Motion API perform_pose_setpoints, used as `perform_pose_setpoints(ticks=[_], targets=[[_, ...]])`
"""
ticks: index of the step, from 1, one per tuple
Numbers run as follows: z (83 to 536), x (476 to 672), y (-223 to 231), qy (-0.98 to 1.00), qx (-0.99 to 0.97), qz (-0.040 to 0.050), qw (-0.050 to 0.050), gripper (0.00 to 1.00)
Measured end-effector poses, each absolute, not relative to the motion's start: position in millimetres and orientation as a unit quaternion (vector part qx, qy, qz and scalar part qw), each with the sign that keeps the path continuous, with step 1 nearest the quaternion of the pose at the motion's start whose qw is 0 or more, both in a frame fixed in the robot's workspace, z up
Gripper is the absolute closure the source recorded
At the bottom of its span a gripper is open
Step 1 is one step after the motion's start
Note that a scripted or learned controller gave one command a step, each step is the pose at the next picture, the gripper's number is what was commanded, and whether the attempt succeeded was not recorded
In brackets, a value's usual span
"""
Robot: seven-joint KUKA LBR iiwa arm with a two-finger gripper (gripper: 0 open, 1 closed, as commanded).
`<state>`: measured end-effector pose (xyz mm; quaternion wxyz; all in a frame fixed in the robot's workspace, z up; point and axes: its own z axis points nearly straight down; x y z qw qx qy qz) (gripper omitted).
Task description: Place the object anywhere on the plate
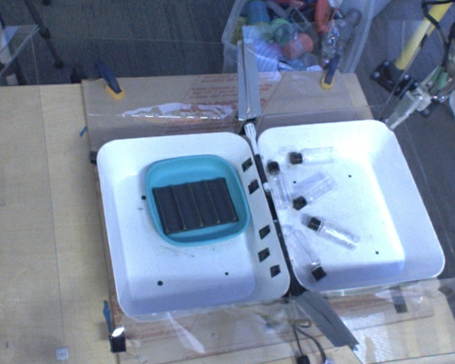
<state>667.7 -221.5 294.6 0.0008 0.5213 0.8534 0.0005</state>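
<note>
Wood-toned tabletop point(30, 228) carries two shallow white bins side by side. The left bin point(128, 260) holds a teal plate point(156, 174), set near its centre. A dark ridged slab point(194, 205) lies flat on the plate. The right bin point(390, 206) sits just right of the plate's bin. Several clear vials with black caps lie there, well apart from the plate: one point(310, 157) farthest up, one point(332, 232) lower. Their exact count is uncertain, possibly five. Whether the tool is spread or pressed together cannot be told.
</note>
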Motion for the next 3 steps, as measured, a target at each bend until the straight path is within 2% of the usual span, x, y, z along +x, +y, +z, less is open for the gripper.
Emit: perform_pose_setpoints(ticks=[1, 2, 3], targets=[[300.5, 667.2, -223.9, 0.846, 0.533, 0.0012, 0.002, 0.0], [255.5, 667.7, -221.7, 0.9, 0.436, 0.0006, 0.0, 0.0], [263.9, 665.3, -221.0, 0.929, 0.371, 0.0006, 0.002, 0.0]])
